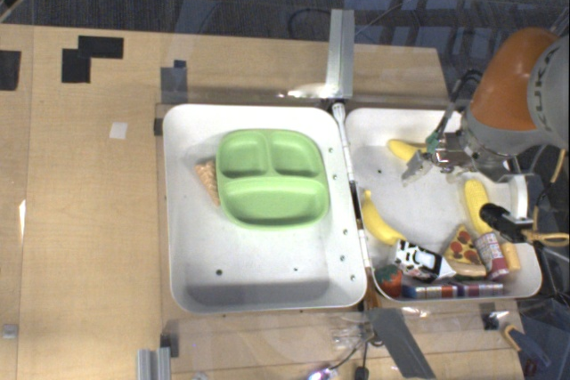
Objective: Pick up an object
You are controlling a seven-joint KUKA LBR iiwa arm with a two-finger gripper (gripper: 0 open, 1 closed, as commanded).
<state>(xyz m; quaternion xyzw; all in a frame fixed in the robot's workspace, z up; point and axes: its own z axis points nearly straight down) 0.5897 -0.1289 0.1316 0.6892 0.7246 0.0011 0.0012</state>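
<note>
Two shallow white bins sit side by side on the wooden bench [80, 218]. The left bin [191, 271], in the middle of the frame, holds a green divided plate [271, 176] with three compartments, and a small tan, speckled thing [207, 181] pokes out from under the plate's left edge.

The right bin [378, 133] holds the clutter. A banana [378, 222] lies along its left wall, a second banana [476, 206] lies toward the right side, and a smaller yellow piece [401, 149] rests near the upper middle of the bin. Along the bottom edge sit a black-and-white toy [417, 259], a slice of toy pizza [465, 250], a small reddish can [495, 252] and a row of coloured bits [436, 289] too small to name.

The arm [512, 93], with its orange band, reaches in from the right edge of the frame. Its gripper [426, 163] hangs over the upper middle of the right bin, just beside the small yellow piece. Whether the claw is released or clenched cannot be told from here, and nothing can be seen held in it.
</note>
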